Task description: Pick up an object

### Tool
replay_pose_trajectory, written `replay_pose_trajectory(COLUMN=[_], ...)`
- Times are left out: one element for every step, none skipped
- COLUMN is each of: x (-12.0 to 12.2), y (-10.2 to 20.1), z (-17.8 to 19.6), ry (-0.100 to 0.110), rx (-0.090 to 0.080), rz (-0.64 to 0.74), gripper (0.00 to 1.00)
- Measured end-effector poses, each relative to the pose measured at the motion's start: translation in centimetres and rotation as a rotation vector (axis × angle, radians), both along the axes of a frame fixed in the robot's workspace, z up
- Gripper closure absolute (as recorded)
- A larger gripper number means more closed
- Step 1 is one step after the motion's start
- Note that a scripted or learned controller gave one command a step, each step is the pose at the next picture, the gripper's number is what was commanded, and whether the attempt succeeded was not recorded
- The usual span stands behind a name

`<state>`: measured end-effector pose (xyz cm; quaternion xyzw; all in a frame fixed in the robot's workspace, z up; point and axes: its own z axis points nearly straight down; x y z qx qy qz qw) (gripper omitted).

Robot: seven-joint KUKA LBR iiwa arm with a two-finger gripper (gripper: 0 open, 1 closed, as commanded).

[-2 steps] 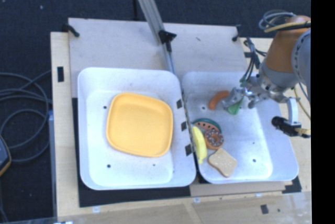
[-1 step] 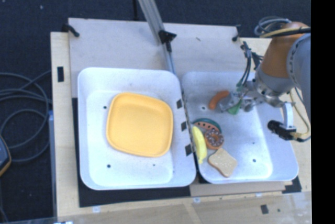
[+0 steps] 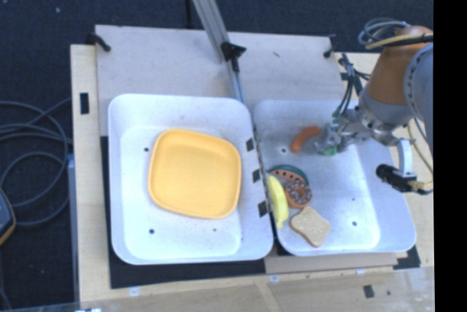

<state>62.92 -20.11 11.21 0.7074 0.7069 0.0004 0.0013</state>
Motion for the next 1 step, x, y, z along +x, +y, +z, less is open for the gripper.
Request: replay_pose_trajectory(x=[0.44], y=[-0.67], z=[6.11], ry=[-0.003], rx=[0.0], rz=[0.0], gripper=[1.0])
